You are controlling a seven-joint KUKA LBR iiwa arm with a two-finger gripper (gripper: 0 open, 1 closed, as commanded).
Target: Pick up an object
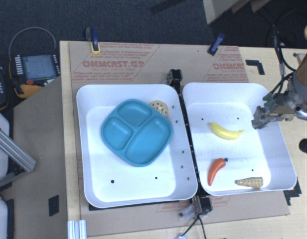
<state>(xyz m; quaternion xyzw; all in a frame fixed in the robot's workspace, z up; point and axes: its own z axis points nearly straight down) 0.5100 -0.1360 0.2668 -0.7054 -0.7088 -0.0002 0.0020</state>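
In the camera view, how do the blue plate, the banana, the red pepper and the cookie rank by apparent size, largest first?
1. Blue plate
2. Banana
3. Red pepper, close to the banana, so that order is unsure
4. Cookie, partly hidden behind the plate

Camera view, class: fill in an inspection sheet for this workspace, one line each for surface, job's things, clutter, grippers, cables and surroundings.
Surface: brown board bench bearing the left white bin and the right white bin.
Job's things: yellow plastic banana, orange-red toy pepper and tan cone-shaped piece in the right bin; blue divided plate with a round tan cookie at its edge in the left bin.
Clutter: nothing seen.
Grippers: pincer over the right bin's right side, right of the banana, nothing visibly held.
Cables: black cable by the arm.
Surroundings: handheld control pendant, dark floor.
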